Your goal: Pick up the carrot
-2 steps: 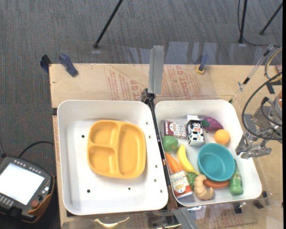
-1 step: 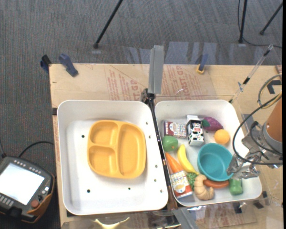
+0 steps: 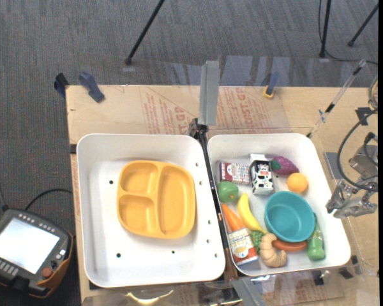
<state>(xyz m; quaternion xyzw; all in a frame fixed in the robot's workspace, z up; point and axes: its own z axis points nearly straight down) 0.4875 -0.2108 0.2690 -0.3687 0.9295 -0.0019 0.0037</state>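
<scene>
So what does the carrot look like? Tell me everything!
The carrot is a small orange toy, plastic by its look, with no green top that I can make out. It lies slanted near the left wall of the right bin. A yellow banana lies along its right side, a green fruit sits at its upper end, and a small labelled bottle lies at its lower end. Part of it is hidden by these neighbours.

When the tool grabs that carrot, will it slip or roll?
The carrot looks like smooth toy plastic, so probably stiff, light and slippery. Its tapered round shape may roll or squirt out. Wedged between the bin wall and the banana, it seems hard to reach.
</scene>
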